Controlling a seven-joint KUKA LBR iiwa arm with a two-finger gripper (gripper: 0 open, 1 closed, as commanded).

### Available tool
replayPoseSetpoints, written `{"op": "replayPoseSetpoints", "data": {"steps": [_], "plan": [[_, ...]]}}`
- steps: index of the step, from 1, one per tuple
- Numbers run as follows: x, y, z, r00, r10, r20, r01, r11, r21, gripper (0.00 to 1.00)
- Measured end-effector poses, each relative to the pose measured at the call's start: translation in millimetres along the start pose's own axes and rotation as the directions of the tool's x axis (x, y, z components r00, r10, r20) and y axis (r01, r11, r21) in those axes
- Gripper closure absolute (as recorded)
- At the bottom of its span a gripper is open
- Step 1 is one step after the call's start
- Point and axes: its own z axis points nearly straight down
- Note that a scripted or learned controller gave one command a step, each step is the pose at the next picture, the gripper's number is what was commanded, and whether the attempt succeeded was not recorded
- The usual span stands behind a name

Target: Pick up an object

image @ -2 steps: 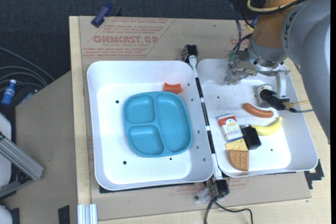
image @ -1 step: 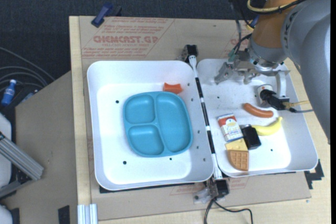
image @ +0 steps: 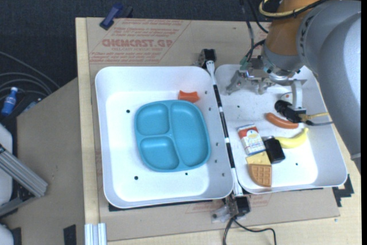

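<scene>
Overhead: two bins; left bin (image: 114, 94) has one blue plate (image: 171, 136), one orange piece (image: 188, 96); right bin (image: 327, 169) five items; jaws state unclear.

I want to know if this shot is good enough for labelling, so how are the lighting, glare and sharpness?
Camera view: even, soft light, with only faint shadows under the blue plate and banana; the white bins look bright but keep their detail; the near arm is large and slightly soft; small toys such as the hot dog are a little fuzzy.

Blue plate (image: 171, 136), yellow banana (image: 293, 139) (white bins (image: 114, 89)).
</scene>
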Motion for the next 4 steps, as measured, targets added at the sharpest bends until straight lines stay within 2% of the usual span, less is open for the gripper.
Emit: {"op": "replayPoseSetpoints", "data": {"steps": [1, 2, 3, 4], "plan": [[0.0, 0.7, -10.9, 1.0, 0.0, 0.0, 0.0, 1.0, -0.002, 1.0], [0.0, 0.5, -10.6, 1.0, 0.0, 0.0, 0.0, 1.0, -0.001, 0.0], [-6.7, -38.0, 0.3, 1.0, 0.002, 0.001, -0.002, 1.0, 0.0, 0.0], [-7.4, 0.4, -0.5, 1.0, 0.001, 0.001, -0.001, 1.0, -0.004, 0.0]]}}
